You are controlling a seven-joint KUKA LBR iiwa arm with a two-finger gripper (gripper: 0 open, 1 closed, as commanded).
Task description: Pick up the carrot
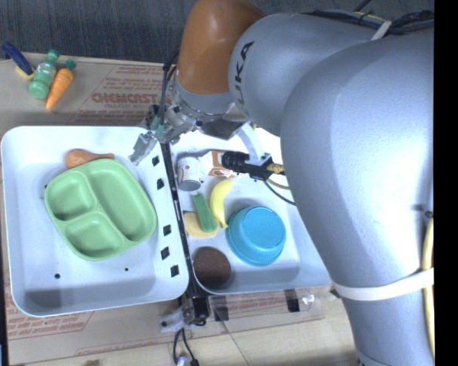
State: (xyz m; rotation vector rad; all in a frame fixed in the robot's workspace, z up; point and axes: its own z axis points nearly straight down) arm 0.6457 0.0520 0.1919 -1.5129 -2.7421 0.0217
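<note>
A carrot [59, 88] is lying on the cardboard [114, 90] beyond the far left corner of the left bin [30, 280], outside both bins, touching a green bottle [41, 77] just to its left, with a blue and yellow thing [17, 59] beside that. Inside the left bin a green divided plate [99, 208] is sitting tilted, and a brown drumstick-shaped piece [84, 157] is peeking out just behind its far edge. The gripper [146, 145] is hanging over the far right part of the left bin, near the wall between the bins and well apart from the carrot; I cannot tell whether it is released or clenched, and nothing is showing in its grasp. In the right bin [305, 261] a small cup [188, 172], a banana [220, 199], a green stick [204, 213] on a yellow piece, a blue bowl [256, 235] and a dark brown round thing [211, 266] are lying close together
</note>
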